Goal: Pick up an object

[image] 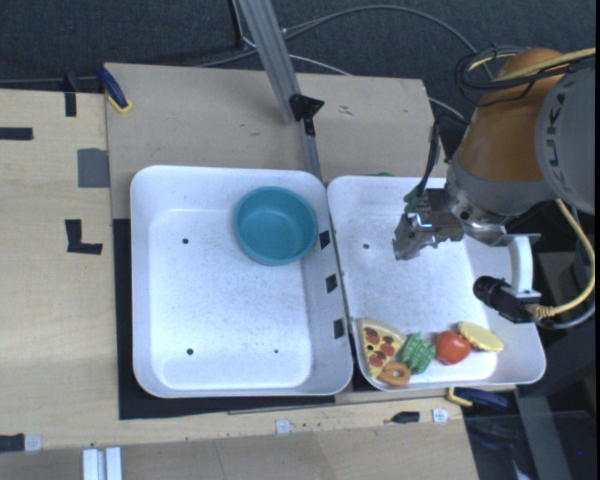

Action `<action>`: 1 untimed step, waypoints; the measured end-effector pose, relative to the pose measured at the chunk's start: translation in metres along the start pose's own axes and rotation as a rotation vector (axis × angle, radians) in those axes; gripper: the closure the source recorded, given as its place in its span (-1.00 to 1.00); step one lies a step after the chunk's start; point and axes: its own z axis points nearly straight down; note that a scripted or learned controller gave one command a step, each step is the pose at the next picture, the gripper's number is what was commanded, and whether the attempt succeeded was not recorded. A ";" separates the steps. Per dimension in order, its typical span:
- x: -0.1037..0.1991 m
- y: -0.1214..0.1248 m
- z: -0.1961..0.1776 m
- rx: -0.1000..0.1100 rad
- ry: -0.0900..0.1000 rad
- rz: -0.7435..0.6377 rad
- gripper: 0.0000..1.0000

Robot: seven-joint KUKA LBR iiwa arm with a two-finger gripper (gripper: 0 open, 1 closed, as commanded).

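Jaws [412, 240] over right bin [380, 288], state unclear. Toy food, incl. pizza slice [382, 349] and tomato [452, 347], at bin's 6 o'clock. Blue bowl [275, 225] at left bin's [170, 298] 12 o'clock.

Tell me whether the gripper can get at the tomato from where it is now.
Probably yes. The gripper hangs over the right bin, and the tomato lies by that bin's near rim with bare floor between; the toys beside it sit close, though.
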 end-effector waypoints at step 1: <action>0.047 0.007 0.005 0.000 0.000 0.000 1.00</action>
